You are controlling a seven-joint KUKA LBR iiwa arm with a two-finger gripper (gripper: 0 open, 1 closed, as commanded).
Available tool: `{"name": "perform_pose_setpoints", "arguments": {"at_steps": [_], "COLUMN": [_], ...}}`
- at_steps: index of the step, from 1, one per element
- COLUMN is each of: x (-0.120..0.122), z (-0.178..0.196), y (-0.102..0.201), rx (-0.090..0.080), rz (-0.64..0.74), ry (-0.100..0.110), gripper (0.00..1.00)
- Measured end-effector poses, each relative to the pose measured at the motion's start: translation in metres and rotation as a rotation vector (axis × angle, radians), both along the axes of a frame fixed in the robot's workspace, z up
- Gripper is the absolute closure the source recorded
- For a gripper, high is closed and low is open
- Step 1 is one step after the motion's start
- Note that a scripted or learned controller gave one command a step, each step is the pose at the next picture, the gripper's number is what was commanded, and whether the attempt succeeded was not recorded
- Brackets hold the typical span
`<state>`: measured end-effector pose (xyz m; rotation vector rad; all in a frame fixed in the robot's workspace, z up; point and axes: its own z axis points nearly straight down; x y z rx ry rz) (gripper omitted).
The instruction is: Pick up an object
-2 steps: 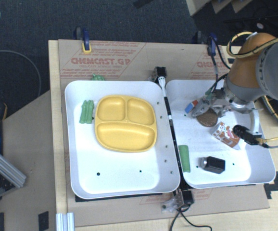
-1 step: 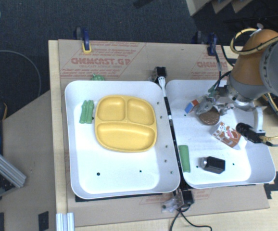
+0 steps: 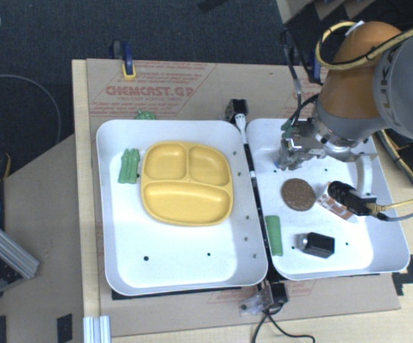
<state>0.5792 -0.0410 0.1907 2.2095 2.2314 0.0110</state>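
Flat brown disc (image 3: 298, 194), green block (image 3: 274, 234), black block (image 3: 316, 244), right bin (image 3: 378, 256)

Dark carpet floor (image 3: 42, 27) lies beyond and left of the gripper (image 3: 291, 157); the table (image 3: 171, 88), a brown board printed in red, bears a clamp (image 3: 127, 61) on its far edge

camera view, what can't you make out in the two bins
Far right corner of the right bin: covered by the arm and the pincer, so anything lying there is hidden.
The small green thing at the far rim of the left bin: partly behind the rim and too small to identify.
The black block in the right bin: too small and blurred to name.
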Motion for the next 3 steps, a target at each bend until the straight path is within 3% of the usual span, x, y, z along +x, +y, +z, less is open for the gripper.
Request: {"name": "perform_pose_setpoints", "arguments": {"at_steps": [1, 2, 3], "x": [-0.058, -0.082, -0.099], "z": [0.045, 0.136, 0.253], "y": [0.078, 0.077, 0.122], "rx": [0.000, -0.002, 0.001], "rz": [-0.001, -0.008, -0.003], "ry": [0.007, -0.004, -0.010], "gripper": [1.00, 1.00, 1.00]}}
